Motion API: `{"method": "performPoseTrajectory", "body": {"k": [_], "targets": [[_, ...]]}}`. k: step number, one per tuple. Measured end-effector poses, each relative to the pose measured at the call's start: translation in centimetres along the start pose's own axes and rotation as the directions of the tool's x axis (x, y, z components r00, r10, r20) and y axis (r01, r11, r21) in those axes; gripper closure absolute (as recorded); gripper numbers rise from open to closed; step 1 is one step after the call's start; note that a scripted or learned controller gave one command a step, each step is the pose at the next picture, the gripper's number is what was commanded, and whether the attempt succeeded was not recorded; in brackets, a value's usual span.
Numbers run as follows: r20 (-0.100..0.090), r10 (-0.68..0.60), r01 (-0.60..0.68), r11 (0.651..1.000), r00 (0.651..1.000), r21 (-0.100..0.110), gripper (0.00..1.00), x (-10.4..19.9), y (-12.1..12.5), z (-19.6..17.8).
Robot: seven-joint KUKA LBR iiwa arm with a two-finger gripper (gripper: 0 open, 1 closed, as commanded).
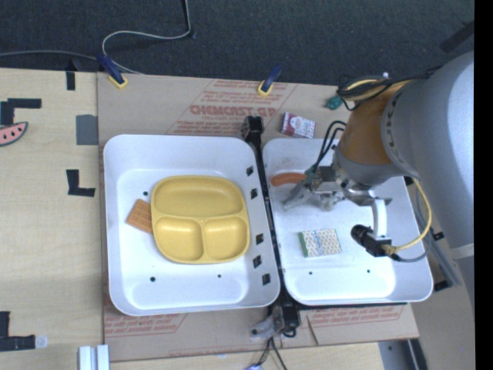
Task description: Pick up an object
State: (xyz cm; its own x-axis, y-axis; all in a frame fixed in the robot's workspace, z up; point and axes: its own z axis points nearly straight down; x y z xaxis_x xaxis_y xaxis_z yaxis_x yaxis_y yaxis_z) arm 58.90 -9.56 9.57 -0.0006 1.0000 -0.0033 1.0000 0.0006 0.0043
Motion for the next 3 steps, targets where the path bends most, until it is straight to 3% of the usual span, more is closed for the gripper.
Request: {"method": "performPoseTrajectory", "body": {"k": [1,2,3], "targets": [[-0.001,0.0,0.0,1.0,1.0,0.001,1.0,0.0,0.0,-0.9],[-0.001,0.0,0.0,1.0,1.0,0.001,0.0,0.0,0.0,-0.9],[-0.001,-0.001,0.001,1.0,1.0,0.0,0.0,0.1,-1.6,0.9]]}}
